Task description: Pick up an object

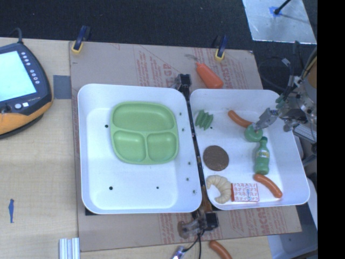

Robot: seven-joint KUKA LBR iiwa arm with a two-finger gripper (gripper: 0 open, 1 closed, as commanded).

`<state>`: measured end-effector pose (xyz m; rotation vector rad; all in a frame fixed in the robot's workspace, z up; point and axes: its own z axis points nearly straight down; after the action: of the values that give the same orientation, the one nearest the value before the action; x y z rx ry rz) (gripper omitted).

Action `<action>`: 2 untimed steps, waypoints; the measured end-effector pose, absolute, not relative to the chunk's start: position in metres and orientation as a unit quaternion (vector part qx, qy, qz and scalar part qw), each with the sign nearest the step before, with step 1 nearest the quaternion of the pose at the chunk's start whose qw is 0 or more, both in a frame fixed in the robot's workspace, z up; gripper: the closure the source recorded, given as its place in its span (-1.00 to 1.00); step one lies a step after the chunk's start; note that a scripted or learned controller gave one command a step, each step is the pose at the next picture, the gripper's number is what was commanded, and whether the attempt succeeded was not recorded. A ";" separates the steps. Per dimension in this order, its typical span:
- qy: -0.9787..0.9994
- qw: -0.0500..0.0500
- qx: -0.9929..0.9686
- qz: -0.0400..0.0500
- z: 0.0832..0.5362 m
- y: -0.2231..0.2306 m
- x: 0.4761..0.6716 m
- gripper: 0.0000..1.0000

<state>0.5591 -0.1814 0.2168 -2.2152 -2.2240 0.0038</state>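
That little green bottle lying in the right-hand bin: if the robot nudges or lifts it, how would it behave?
The green bottle lies on its side on the smooth white bin floor, so a sideways push would probably roll it. It looks like a small plastic toy, likely light and stiff. Its rounded, glossy body may slip from the gripper unless squeezed squarely.

Both bins – left bin (91,144) & right bin (291,166) – look like smooth white plastic, slight sheen. Green tray (144,131): matt plastic, 3 compartments moulded in. Bench top (38,177) is pale wood-grain laminate; brownish cardboard sheet (151,63) w/ red print lies under the bins, dull finish. Green bottle (262,155) glossy plastic. Sausages, e.g. (268,185), shiny orange plastic. Croissant (219,188) matt, ridged. Brown disc (215,157) dull, rough-ish. Small box (245,192) looks like printed card. Gripper (264,120): grey metal, semi-matt.
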 end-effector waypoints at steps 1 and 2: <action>-0.709 0.002 -0.705 0.002 0.121 -0.201 0.656 -1.00; -0.709 0.002 -0.705 0.002 0.107 -0.157 0.644 -1.00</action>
<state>0.6439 -0.1570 0.1070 -2.2120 -2.2265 0.0059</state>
